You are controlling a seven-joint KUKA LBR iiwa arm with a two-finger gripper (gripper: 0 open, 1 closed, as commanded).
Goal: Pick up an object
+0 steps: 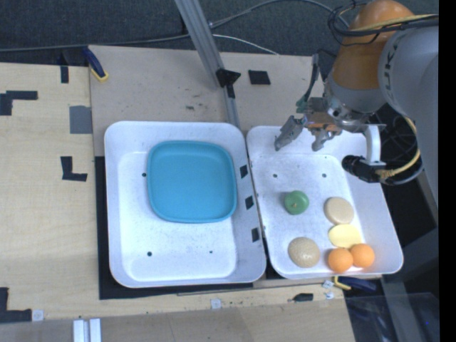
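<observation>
On the bench, two shallow white bins sit side by side: the left bin carries a turquoise square plate, lying flat toward its upper half, and the right bin holds the small things. Above the right bin's far end hangs the gripper, fingers spread apart with nothing between them, well apart from the objects. Toward the near right corner lie a beige oval, a tan oval, a pale yellow piece, a green ball nearer the middle, and two orange balls touching
</observation>
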